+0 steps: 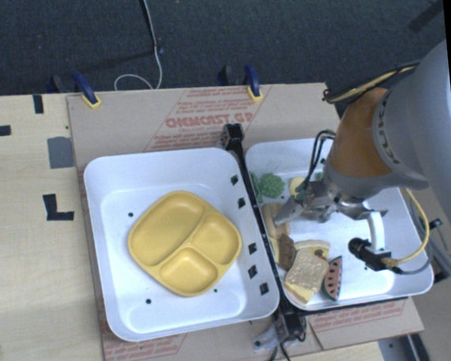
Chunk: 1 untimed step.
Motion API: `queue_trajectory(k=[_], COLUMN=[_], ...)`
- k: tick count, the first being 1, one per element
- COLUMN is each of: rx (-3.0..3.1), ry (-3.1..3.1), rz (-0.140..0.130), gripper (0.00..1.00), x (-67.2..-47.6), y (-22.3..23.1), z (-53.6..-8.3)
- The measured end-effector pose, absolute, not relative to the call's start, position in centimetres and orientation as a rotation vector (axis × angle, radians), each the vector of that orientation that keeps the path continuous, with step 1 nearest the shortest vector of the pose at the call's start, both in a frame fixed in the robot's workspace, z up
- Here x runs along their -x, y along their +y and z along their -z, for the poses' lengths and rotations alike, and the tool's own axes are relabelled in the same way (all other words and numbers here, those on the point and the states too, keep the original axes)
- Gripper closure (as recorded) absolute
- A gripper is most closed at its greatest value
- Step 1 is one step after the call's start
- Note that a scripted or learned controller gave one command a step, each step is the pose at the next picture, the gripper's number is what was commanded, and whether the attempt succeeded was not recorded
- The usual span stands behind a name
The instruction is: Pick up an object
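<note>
Desk (27,258): pale wood, cardboard sheet under two white bins.
Arm (399,131): grey, orange band, reaching in from right over right bin (401,278).
Left bin (118,297): holds yellow divided plate (184,242).
Food: toast slice (305,273), watermelon wedge (332,278), broccoli (270,185), in right bin's left part.
Jaws (286,214): low beside broccoli; opening, cannot tell.

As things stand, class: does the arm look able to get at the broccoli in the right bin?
Probably yes. The broccoli lies uncovered near the bin's left wall, with the end effector just beside it and nothing lying on top.
</note>
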State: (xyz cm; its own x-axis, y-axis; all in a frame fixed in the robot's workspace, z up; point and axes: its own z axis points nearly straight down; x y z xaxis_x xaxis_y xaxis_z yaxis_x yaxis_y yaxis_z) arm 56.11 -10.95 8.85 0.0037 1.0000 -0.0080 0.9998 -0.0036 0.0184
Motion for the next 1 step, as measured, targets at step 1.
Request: queue_trajectory(k=[1], rx=[-2.220], ry=[2.208], rz=[-0.012], gripper=[0.00], x=[-50.30], y=[-11.37], z=[-8.80])
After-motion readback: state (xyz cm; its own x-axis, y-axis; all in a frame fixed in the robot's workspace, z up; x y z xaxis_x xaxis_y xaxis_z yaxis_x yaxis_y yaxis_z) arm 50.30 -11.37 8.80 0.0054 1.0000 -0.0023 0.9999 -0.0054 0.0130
